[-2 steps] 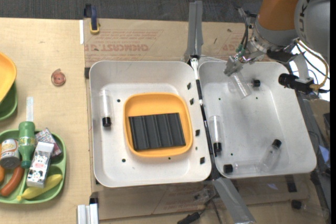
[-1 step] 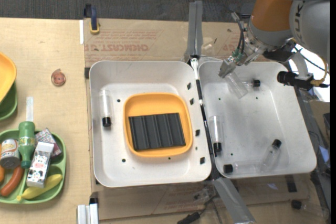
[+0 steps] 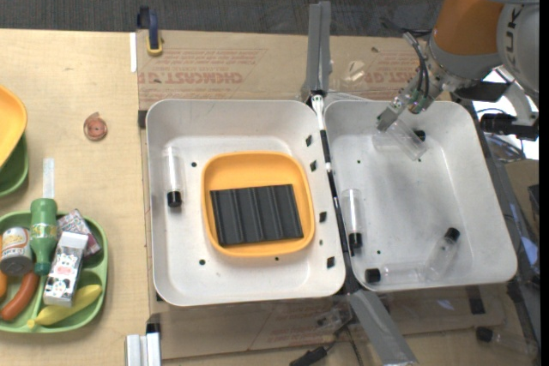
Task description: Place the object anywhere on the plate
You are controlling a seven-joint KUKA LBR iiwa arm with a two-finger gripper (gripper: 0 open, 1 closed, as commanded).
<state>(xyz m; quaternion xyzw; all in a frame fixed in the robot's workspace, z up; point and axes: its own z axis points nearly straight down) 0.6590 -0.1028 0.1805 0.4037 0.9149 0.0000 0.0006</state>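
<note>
A dark ribbed rectangular block (image 3: 257, 213) lies flat on the one yellow plate (image 3: 214, 176) in the left of two white bins (image 3: 163, 270), its long axis running left to right across the frame. The gripper (image 3: 396, 113) hovers over the right bin's (image 3: 489, 184) upper left; whether its jaws are parted or closed cannot be told.

Two white bins (image 3: 163, 184), one yellow plate (image 3: 257, 170), one black ridged block (image 3: 257, 213), one green bottle (image 3: 43, 236).

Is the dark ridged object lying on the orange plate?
Yes, the dark ridged object lies flat on the orange plate in the left bin.
</note>
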